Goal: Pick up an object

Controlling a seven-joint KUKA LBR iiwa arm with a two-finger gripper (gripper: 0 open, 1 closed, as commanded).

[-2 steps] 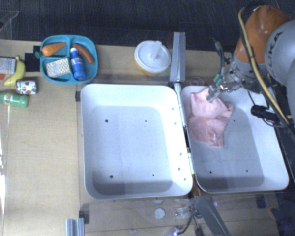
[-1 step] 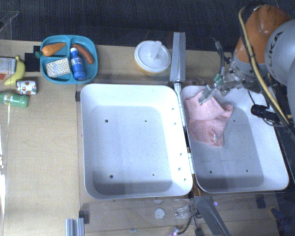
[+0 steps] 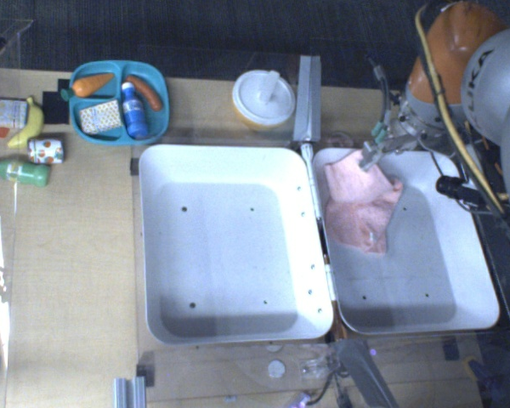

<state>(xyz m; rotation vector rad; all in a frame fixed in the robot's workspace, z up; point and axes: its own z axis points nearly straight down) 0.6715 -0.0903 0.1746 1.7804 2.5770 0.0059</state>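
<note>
Pincer (image 3: 376, 153): at the far edge of the right bin, at the end of the grey arm that reaches in from the right; it sits at the far corner of the pink cloth. Whether it is apart, together or clamped on the cloth cannot be told at this size.

Pink cloth (image 3: 361, 204): the task's likely object, lying crumpled in the far left part of the right bin (image 3: 433, 304), next to the bin's left wall. Its far corner appears drawn up toward the pincer, but its bulk rests on the bin floor.

Arm (image 3: 493, 83): grey, with the orange band (image 3: 446, 45) above the wrist, carrying yellow and black cables over the bin's far right corner.

Left bin (image 3: 229, 313): white, shallow, just beside the right bin, the two rims touching along a shared divider.

Tabletop (image 3: 59, 296): beyond the bins, at the far side, stand a white lidded cup (image 3: 264, 98) and a blue compartment tray (image 3: 119, 102) of toy foods; at the far left lie a banana (image 3: 27, 126), a small can (image 3: 46, 150) and a green bottle (image 3: 17, 172).

Progress, by judgement: the approach to the cloth appears complete, a secure grasp is not confirmed, and the lift clear of the bin is not yet done.
</note>
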